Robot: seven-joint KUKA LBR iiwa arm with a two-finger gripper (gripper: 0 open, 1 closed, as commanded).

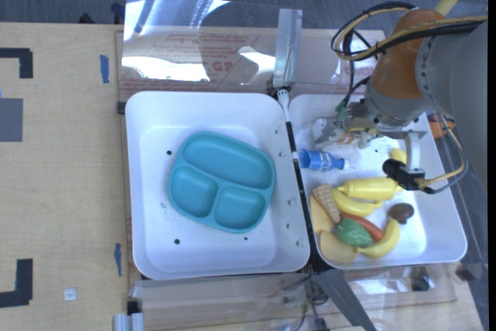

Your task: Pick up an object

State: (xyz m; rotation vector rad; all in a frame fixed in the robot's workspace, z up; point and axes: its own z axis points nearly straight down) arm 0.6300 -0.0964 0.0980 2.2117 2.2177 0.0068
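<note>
My gripper (345, 137) hangs low over the back of the right bin (442, 240), under the grey arm with its orange band. Just to its front left lies a small blue and white bottle (321, 160) on its side. Nearer the front lies a heap of toy food: a yellow squash-like piece (370, 188), a banana (385, 240), a waffle cone (326, 204), a green and orange vegetable (358, 232) and a brown piece (401, 212). The wrist hides the fingertips, and I see nothing held between them.
The left bin (147, 167) holds a teal divided plate (222, 180). A clear plastic wall (201, 43) stands behind the bins, with a metal post (287, 50) between them. Black cables (364, 23) loop above the wrist. A wooden bench top (54, 190) spreads left.
</note>
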